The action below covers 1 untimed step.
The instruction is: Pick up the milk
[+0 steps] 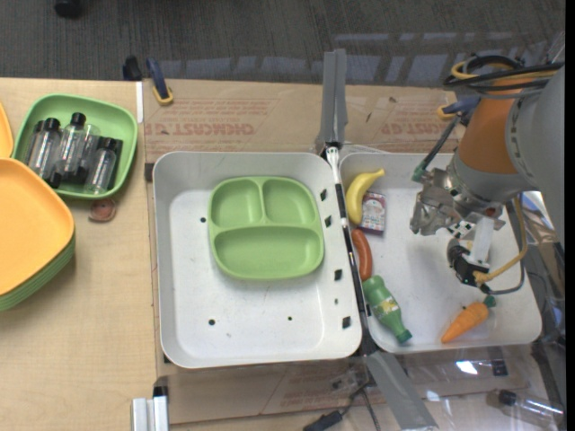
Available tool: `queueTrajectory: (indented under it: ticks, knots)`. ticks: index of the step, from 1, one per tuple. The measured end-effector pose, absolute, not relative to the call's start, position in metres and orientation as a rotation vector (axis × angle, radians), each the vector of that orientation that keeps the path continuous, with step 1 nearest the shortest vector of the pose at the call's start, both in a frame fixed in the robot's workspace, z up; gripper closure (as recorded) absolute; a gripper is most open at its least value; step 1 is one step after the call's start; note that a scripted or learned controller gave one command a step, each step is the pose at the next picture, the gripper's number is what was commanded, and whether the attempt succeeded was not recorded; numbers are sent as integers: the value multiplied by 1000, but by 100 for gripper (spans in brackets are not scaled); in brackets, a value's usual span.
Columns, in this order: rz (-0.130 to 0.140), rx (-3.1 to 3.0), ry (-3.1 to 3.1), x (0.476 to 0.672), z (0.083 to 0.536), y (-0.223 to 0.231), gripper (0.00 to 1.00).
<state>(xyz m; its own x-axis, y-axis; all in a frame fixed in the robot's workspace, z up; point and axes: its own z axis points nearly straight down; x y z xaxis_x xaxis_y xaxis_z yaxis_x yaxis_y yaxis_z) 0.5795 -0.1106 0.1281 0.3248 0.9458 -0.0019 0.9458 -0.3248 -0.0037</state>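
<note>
Against the right bin's (422,344) left wall lies the small milk carton (373,212), flat, its printing too small to read. A yellow banana (359,192) touches its upper left side, and a red sausage (363,251) lies just below it. Further down rests a green bottle (387,309) with a yellow label, and an orange carrot (465,321) sits near the bin's lower right. The gripper (429,214) hangs to the carton's right, apart from it; whether it is spread or closed, I cannot tell. The left bin (180,330) holds a green divided plate (266,227). Cardboard (216,119) behind reads, upside down, "CHEMCAST"
</note>
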Motion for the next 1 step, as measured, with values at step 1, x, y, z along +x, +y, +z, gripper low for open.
queueTrajectory:
  ticks: [1]
  knots:
    - [4, -2094, -2338, 543, 132, -102, 100]
